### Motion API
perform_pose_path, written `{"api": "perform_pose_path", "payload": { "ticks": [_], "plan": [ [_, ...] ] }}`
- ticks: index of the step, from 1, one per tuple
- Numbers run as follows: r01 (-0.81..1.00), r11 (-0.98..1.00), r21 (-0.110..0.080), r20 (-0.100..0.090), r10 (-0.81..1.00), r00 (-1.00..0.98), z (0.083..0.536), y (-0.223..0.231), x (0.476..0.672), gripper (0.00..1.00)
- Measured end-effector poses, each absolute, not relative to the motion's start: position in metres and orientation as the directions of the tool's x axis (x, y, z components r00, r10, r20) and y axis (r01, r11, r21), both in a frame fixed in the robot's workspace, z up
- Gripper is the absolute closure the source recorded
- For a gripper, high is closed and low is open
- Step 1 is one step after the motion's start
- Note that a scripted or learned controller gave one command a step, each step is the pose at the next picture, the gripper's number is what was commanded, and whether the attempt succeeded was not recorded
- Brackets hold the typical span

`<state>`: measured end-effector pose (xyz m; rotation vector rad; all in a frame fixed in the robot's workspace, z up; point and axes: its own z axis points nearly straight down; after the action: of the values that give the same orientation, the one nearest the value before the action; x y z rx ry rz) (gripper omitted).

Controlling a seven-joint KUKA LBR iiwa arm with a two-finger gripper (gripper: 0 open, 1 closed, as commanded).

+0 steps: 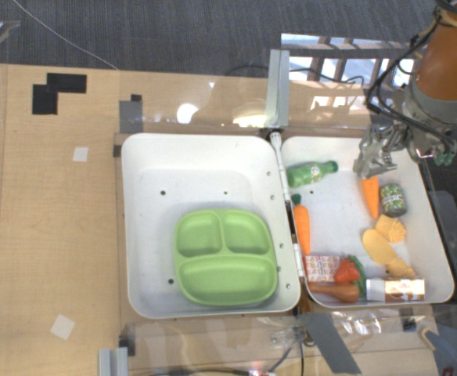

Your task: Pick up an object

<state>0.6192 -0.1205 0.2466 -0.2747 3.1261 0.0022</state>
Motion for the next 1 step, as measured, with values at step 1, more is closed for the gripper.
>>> {"api": "perform_pose_path", "payload": {
  "ticks": [1],
  "plan": [
    [-0.178,0.984,-0.004,-0.020,-0.178,-0.984,0.2637,-0.1195,0.6230,1.00]
  ]
}}
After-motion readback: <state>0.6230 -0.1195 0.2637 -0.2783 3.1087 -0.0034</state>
